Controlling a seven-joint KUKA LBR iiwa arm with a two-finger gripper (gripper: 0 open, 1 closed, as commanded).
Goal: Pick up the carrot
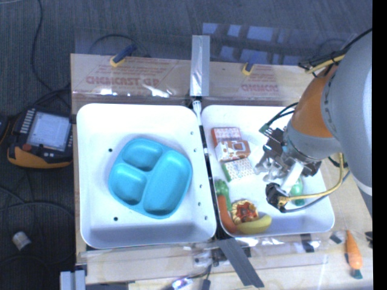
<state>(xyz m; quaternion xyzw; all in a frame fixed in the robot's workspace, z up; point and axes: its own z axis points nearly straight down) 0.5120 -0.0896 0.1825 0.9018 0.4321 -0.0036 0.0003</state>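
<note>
The carrot lies along the left wall of the right bin, orange, with its green top pointing toward the back. It touches a red-topped food piece and a yellow banana. My gripper hangs over the middle of the right bin, to the right of the carrot and a little behind it, apart from it. Nothing shows between its fingers. A small green object lies just under the gripper's right side.
A red and white box and a green-dotted packet lie at the back left of the right bin. The left bin holds a blue divided plate. An orange tool lies on the bench outside, at the front right.
</note>
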